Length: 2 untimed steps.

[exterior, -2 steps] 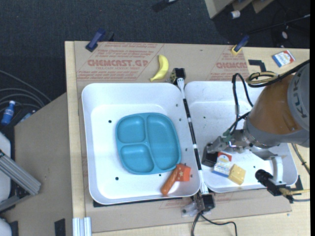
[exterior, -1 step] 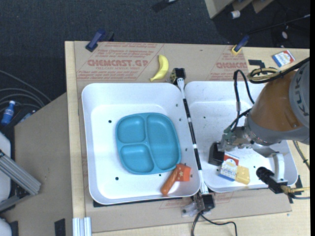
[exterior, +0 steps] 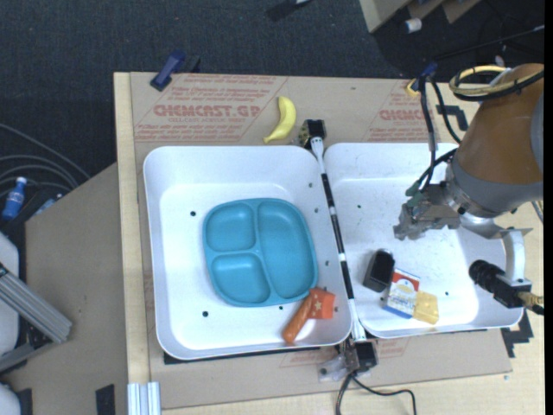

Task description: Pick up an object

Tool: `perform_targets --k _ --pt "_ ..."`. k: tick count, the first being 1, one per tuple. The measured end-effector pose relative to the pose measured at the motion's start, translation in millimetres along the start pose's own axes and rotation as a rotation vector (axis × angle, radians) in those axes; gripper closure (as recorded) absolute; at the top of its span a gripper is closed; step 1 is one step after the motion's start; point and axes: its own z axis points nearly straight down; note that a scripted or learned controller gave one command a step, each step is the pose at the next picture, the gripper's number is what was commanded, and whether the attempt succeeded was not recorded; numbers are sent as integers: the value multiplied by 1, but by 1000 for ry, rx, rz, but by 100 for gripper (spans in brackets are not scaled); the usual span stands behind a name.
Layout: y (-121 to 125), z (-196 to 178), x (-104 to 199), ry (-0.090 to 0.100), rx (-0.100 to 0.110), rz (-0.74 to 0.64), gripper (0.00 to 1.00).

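The gripper (exterior: pixel 421 219) hangs over the right bin (exterior: pixel 371 167); whether its jaws are apart cannot be told. A black block (exterior: pixel 378 271), card (exterior: pixel 401 293) and yellow piece (exterior: pixel 425 308) lie near that bin's front edge. A blue tray (exterior: pixel 259 251) and carrot (exterior: pixel 307 315) sit in the left bin (exterior: pixel 173 180).

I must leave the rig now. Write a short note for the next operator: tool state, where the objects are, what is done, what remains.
Tool: over the right bin, holding nothing that can be seen.
Right bin: black block, small red and white box, yellow piece, all near its front edge.
Left bin: blue divided plate, orange carrot-like toy.
Yellow banana: on the bench behind the bins.
Done: nothing picked.
Left: grasp and lift one object.
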Motion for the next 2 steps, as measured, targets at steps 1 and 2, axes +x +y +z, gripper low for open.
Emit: perform_targets --k 1,2 --pt "0 -9 0 0 1 0 100" --pt "6 -43 52 0 1 0 100"
